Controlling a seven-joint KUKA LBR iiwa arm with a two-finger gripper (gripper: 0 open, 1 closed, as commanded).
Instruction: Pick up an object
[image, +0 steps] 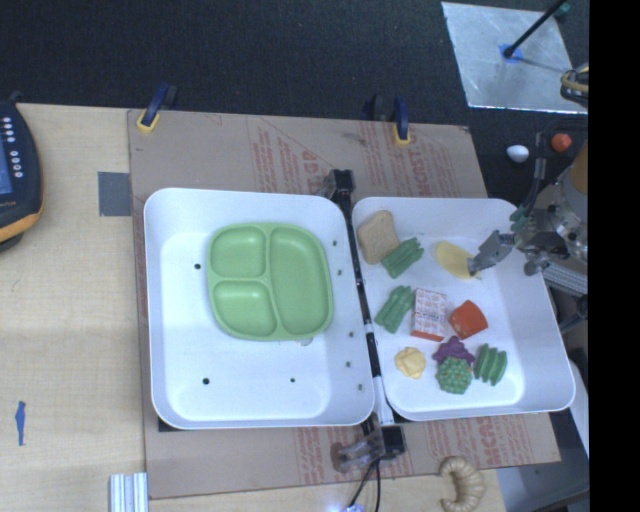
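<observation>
My gripper (512, 257) reaches in at the right edge of the right bin (545, 330), open, with nothing between its fingers. Its left fingertip (487, 254) is just right of a yellow piece (453, 259). The same bin holds a tan bread slice (377, 236), a green pod (402, 257), another green piece (394, 308), a red-and-white carton (429, 313), a red-orange piece (467, 319), a small yellow item (410, 362), a purple-and-green bunch (454, 367) and a green ribbed piece (490, 364).
The left bin (180, 370) holds a green divided plate (270, 280). A clamp bar (358, 300) runs between the bins. A tan curled object (462, 482) lies on the cardboard in front. A control pendant (15, 175) sits at far left.
</observation>
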